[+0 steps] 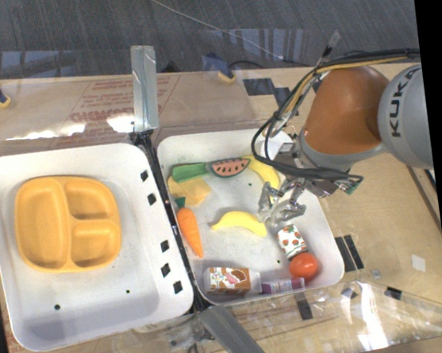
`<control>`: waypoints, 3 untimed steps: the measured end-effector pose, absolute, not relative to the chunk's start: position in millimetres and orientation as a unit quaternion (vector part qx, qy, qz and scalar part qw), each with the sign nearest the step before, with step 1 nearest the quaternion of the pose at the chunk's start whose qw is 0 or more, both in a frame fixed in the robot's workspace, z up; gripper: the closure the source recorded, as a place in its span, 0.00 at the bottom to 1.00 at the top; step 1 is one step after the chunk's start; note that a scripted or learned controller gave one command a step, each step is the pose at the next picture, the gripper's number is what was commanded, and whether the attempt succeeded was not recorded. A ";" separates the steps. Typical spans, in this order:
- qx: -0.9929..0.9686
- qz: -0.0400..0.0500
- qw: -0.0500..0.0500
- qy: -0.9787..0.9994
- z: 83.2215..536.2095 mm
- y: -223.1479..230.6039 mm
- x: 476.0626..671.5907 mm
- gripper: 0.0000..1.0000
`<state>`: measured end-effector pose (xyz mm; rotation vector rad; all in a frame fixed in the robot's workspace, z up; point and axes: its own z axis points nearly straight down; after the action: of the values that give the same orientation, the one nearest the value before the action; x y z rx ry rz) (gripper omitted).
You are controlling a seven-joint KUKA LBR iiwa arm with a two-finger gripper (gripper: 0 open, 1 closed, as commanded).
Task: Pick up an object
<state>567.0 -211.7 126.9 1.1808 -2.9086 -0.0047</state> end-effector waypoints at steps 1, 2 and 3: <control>0.377 -0.001 0.000 -0.926 128.4 -210.5 568.4 0.00; 0.350 0.001 -0.003 -0.937 94.0 -209.4 612.2 0.00; 0.349 0.002 -0.003 -0.937 95.0 -203.4 634.0 0.00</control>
<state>634.0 -203.4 95.0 1.0981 -2.9492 0.0050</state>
